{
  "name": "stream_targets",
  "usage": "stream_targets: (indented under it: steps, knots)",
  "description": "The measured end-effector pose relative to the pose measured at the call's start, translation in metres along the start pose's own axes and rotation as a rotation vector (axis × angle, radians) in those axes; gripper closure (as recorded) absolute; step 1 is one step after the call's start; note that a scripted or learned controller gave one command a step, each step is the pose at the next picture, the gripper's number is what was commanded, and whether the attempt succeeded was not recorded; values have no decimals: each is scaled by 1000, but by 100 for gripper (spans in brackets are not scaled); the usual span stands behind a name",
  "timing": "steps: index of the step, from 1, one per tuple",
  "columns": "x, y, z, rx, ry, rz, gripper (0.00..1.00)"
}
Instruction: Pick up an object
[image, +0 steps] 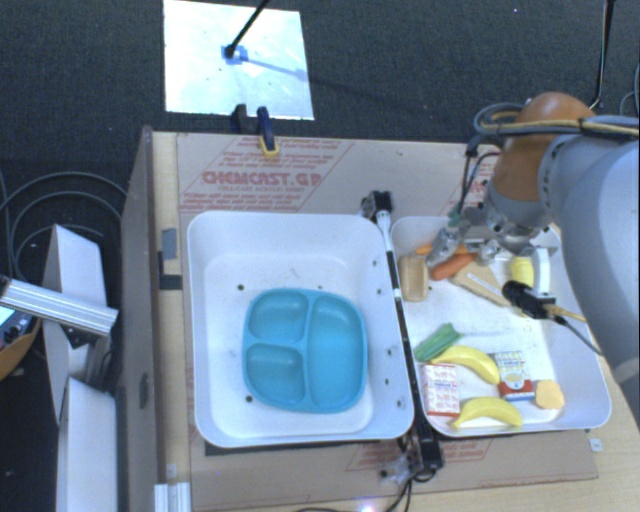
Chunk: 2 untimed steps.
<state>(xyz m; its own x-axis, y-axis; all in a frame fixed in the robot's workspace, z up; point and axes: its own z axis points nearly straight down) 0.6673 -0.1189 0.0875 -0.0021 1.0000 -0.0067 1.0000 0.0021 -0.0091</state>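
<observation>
We see the gripper (452, 243) low over the right bin's (590, 400) far end, just above an orange carrot (452, 266), though we cannot tell its state; 2 bananas (470, 361) lie nearer.

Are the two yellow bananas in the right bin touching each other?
Apart. The camera view shows bare white bin floor between the upper banana and the lower banana.

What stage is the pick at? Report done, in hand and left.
Done: the arm has reached over the right bin, its gripper low at the back, beside the carrot.
In hand: nothing visibly held; the grasp cannot be read from this angle.
Left: lifting an object. The carrot, two bananas, the green piece and the blue plate all lie in the bins.
</observation>
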Motion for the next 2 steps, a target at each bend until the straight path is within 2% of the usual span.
stream_targets:
  steps: [1, 2]
  knots:
    - [-3, -2, -10, 11, -2, -1, 100]
    - [46, -23, -104, -19, 8, -7, 100]
